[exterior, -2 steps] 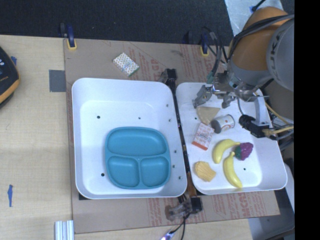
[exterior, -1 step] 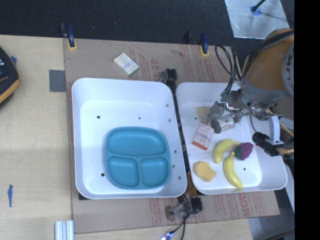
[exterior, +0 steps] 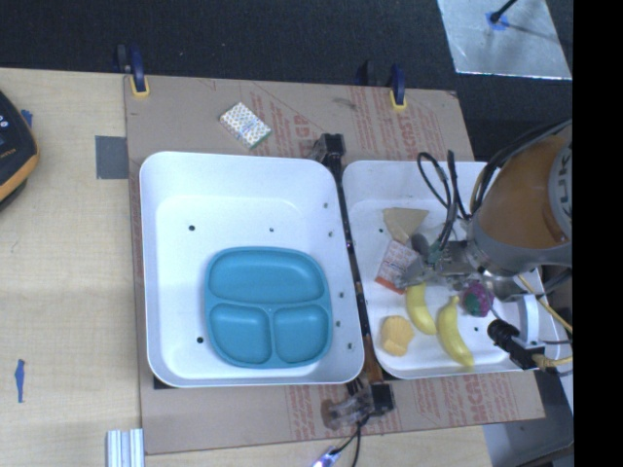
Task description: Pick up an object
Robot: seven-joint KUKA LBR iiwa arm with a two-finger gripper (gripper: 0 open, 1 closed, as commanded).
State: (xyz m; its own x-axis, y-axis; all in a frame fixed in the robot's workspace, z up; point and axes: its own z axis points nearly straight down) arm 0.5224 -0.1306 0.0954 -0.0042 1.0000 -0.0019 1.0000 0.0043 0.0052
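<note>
Nearest the camera in the right shallow white bin (exterior: 389, 188), a small yellow block-shaped toy (exterior: 395, 335) sat beside two yellow plastic bananas. The larger yellow plastic banana (exterior: 453, 332) ran lengthwise toward the front rim, and the smaller yellow plastic banana (exterior: 420, 307) lay just left of it. My end effector (exterior: 450, 261) hung directly behind them, so the bananas lay just toward the camera from me, long axes pointing roughly along that line. Whether it was apart or together I could not tell. Farther back lay a red-and-white paper packet (exterior: 394, 263) and a tan wedge-shaped piece (exterior: 403, 222).
</note>
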